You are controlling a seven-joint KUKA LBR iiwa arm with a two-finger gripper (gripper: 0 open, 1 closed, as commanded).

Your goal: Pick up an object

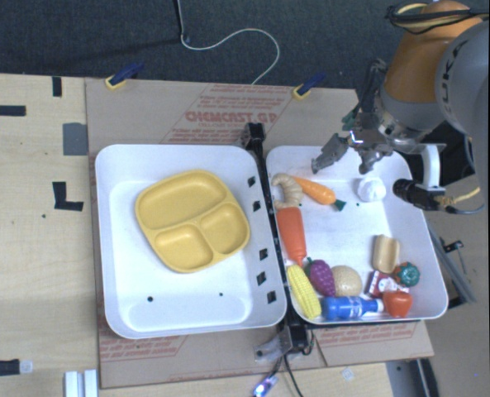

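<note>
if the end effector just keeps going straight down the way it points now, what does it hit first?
Likely bare floor of the right bin near its top edge. The end effector, open, hangs between the small carrot and the white object; depth unclear, so either could be clipped.

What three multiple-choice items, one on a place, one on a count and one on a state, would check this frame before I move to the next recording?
1. Where does the yellow plate lie?
A. In the left bin
B. In the right bin
C. On the cardboard outside the bins

2. How many compartments does the yellow plate have?
A. One
B. Three
C. Five

3. How does the gripper stand?
A. Shut on the carrot
B. Open, above the far edge of the right bin, holding nothing
C. Pressed down on the blue bottle

Answers:
1. A: the plate sits alone in the left bin, while the toy food fills the right one.
2. B: one large section and two smaller ones are visible.
3. B: the jaws are spread apart with nothing between them, clear of the carrot below.
</note>
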